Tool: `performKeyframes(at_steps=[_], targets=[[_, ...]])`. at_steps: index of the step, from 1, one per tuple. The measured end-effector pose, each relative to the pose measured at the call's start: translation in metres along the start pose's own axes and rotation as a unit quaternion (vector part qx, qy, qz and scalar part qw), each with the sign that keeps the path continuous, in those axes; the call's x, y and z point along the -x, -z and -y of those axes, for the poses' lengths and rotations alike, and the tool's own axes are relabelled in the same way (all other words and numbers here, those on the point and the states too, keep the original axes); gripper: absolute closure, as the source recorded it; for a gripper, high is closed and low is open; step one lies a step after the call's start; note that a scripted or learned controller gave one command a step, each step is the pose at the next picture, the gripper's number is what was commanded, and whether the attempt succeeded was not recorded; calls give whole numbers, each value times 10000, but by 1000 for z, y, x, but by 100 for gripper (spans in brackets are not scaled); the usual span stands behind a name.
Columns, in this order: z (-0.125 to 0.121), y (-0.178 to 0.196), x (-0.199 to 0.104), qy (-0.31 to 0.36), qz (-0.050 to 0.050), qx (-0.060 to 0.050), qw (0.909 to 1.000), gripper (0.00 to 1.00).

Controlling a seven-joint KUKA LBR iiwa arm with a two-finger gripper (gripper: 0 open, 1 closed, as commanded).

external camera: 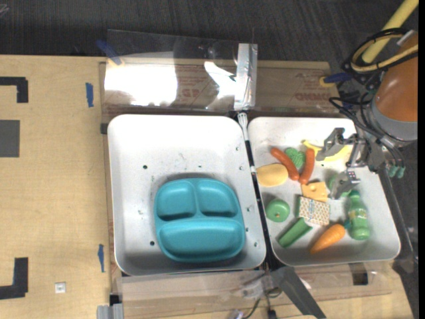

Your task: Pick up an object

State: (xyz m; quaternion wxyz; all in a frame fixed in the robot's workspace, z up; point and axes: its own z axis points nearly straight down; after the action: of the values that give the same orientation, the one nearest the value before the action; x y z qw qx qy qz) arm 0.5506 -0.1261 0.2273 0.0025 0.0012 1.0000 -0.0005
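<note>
As gripper (339,159) hovers, one tray (198,218), two bins (126,178)

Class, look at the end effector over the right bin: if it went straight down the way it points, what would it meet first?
Most likely the orange wedge-shaped toy lying just under the end effector, beside the patterned square piece. Depth is hard to judge from this slanted view, so it could instead land on the bare floor of the right bin.

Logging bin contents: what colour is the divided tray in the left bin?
Teal blue, plain; the divided tray shows clearly in the camera view.
</note>
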Motion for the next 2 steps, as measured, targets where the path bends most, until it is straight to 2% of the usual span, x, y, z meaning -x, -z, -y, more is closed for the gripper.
performKeyframes(at_steps=[1, 2], targets=[[-12, -124, 27, 193, 81, -13, 9998, 0], [-34, -139, 94, -138, 35, 9, 9999, 0]])
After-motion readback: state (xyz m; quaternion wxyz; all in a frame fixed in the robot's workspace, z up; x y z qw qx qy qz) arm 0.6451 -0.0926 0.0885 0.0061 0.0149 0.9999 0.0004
